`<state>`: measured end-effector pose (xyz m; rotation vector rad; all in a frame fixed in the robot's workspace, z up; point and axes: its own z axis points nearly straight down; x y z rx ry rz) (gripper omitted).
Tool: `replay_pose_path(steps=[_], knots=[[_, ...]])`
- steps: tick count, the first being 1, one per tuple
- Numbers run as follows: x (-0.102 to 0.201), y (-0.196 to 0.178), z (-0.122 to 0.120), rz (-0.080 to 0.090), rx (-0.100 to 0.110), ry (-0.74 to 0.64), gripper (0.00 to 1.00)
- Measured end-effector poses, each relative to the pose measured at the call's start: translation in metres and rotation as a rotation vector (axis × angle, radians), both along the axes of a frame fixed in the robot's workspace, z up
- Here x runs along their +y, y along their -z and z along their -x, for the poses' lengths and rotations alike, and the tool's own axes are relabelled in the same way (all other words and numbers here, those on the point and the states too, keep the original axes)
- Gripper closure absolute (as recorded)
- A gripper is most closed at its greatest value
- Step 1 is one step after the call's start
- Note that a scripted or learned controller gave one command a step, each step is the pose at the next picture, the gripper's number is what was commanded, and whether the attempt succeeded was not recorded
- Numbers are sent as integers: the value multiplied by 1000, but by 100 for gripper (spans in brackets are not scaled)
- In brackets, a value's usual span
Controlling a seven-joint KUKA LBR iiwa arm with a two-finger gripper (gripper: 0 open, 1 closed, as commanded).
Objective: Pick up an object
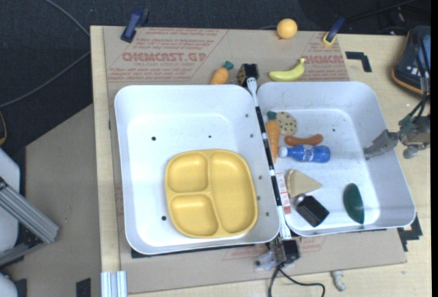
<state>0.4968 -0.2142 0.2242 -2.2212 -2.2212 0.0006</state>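
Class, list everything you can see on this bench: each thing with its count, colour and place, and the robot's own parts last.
Bins: 2, white, side by side.
Divided plate: 1, yellow, left bin.
Carrot: 1, orange, right bin.
Cookie: 1, speckled, right bin.
Sausage: 1, reddish-brown, right bin.
Bottle: 1, blue, right bin.
Wedge: 1, tan, right bin.
Block: 1, black, right bin.
Oval: 1, dark green, right bin.
Banana: 1, yellow, behind bins.
Ball: 1, orange, bench's far edge.
End effector: 1, grey, right bin's right rim.

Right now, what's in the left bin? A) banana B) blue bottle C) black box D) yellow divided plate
D: the yellow plate lies in the left bin; the bottle and black box are in the right bin, and the banana lies on the board behind the bins.
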Motion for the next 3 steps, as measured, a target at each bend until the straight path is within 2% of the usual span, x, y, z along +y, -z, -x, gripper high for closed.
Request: replay_pose_path(steps=[1, 2, 3], knots=[[64, 84, -33, -2, 2, -1, 0], [103, 131, -82, 5, -21, 0, 0], [114, 137, -133, 4, -6, 0, 0]])
